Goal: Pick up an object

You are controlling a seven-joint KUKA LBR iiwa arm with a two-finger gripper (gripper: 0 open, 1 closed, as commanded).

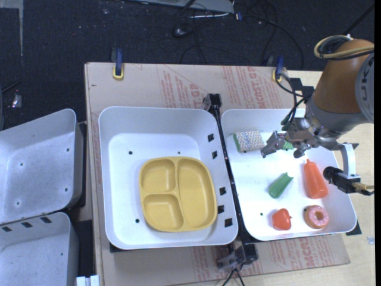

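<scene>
The gripper (pixel 286 143) hangs over the upper part of the right bin (pixel 253 231), its two dark fingers spread apart with nothing between them. So the pick has not been made: no object is in its grasp, and every candidate lies on the bin floor.

Nearest the fingers, just to their left, sits a small speckled block (pixel 249 140) that looks like a sponge, close to the bin's upper left corner. Below the gripper lies a green piece (pixel 280 185), perhaps a toy vegetable, tilted on a diagonal. Just right of it stands out an orange bottle-shaped item (pixel 314 179), lengthwise up and down the view. Nearer the front wall are a red toy (pixel 282 218), possibly a pepper or tomato, and a frosted doughnut (pixel 316 217).

The left bin (pixel 113 159) carries a yellow divided plate (pixel 178 193) with three compartments.

What remains, by this reading, is the whole grasp: descend, close, lift. Which object is aimed at cannot be told. The wrist and the orange arm (pixel 342 94) cover the bin's upper right corner, and the fingertips are dark and hard to separate from the mount.
</scene>
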